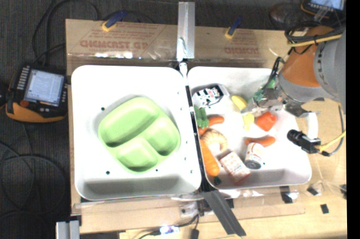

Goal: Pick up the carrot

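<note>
A small carrot (216, 118) with a green leafy top lies near the left wall of the right bin (292, 176). A longer orange carrot-like piece (210, 163) lies lower down along the same wall. My gripper (264, 100) hangs over the right part of this bin, below the orange wrist band (301, 70). It is just above a red toy vegetable (266, 121) and well to the right of both orange pieces. Nothing can be seen held in it.
The right bin also holds a yellow lemon (239, 102), a black-and-white packet (207, 94), a bread-like piece (214, 137), a small can (254, 155) and a red box (234, 166). A green divided plate (139, 134) lies in the left bin (84, 176).
</note>
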You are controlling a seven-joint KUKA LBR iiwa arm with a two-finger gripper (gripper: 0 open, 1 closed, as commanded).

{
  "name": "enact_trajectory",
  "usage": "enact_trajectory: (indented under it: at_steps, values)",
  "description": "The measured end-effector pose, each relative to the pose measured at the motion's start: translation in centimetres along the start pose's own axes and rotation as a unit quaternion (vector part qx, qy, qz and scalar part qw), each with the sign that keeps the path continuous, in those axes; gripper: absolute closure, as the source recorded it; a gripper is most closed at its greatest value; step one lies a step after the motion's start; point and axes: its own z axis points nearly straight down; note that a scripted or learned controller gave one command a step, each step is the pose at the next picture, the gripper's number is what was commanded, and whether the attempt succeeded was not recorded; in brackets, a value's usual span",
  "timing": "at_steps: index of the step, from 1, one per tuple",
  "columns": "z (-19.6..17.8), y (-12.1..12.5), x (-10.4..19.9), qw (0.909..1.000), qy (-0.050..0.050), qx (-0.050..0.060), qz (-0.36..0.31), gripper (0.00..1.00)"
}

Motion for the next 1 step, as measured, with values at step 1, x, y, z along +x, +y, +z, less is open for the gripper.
enact_trajectory:
  at_steps: [1]
  values:
    - [-0.08, -2.15, 0.36, 0.9926, -0.003, -0.003, 0.122, 1.00]
